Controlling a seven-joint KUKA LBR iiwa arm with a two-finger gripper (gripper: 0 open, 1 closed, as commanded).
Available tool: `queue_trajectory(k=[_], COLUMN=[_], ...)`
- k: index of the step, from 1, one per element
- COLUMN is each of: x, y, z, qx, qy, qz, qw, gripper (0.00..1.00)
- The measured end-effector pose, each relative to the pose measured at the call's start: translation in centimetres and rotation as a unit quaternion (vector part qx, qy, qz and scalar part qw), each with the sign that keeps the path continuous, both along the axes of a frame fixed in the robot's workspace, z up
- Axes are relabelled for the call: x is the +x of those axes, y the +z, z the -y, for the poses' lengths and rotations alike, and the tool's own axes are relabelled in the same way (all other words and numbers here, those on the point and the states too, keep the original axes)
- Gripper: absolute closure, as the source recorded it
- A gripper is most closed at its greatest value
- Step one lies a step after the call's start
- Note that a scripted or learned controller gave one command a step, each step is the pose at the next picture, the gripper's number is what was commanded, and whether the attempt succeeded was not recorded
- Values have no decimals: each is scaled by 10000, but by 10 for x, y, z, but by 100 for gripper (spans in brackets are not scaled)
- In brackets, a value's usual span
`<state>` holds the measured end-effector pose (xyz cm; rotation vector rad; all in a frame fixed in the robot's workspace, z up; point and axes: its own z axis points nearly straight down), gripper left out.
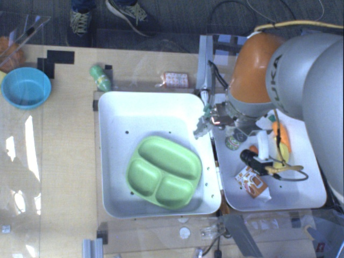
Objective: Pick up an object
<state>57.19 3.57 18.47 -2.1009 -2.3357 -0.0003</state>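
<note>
A green divided plate (164, 171) lies in the left white bin (115, 144), toward its front. The right white bin (312, 192) holds a brown and orange packet (252, 183), a small round tin (234, 142), a white item (262, 143) and an orange and yellow piece (282, 140). My gripper (206, 123) hangs low over the rim between the two bins, just beyond the plate's far right corner and left of the tin. I see nothing between its tips. The grey arm and orange band cover the back of the right bin.
On the bench to the left stand a blue bowl (26, 87) and a green bottle (100, 77). A wrapped snack (174, 79) lies behind the left bin. A person's shoes (126, 8) show at the far edge.
</note>
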Motion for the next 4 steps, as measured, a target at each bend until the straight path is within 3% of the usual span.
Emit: queue_trajectory(k=[1, 2, 4], x=[11, 0, -1], y=[-20, -25, -27], z=[-47, -58, -60], qx=[-74, -77, -64], qy=[-547, -1434, -1713], qz=[39, 345, 408], qw=[9985, 9890, 9844], gripper=[0, 0, 0])
